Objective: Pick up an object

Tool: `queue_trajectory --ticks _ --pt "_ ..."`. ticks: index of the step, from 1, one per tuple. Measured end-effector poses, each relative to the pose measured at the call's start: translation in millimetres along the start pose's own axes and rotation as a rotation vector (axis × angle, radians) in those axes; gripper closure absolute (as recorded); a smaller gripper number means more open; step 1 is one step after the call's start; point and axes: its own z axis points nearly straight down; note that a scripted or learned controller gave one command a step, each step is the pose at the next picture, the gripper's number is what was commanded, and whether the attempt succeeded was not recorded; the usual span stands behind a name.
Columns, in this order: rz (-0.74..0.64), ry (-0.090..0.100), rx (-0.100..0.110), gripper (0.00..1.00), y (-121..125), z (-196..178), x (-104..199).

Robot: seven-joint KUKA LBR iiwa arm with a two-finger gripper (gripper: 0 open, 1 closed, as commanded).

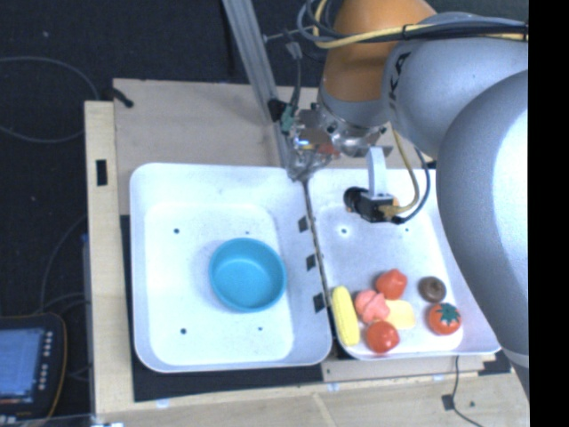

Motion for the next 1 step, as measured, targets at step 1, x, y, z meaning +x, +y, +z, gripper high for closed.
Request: queue_trajectory --ticks 1 --pt "0.000 -0.001 0.001 1.00 8.1 13.3 45.4"
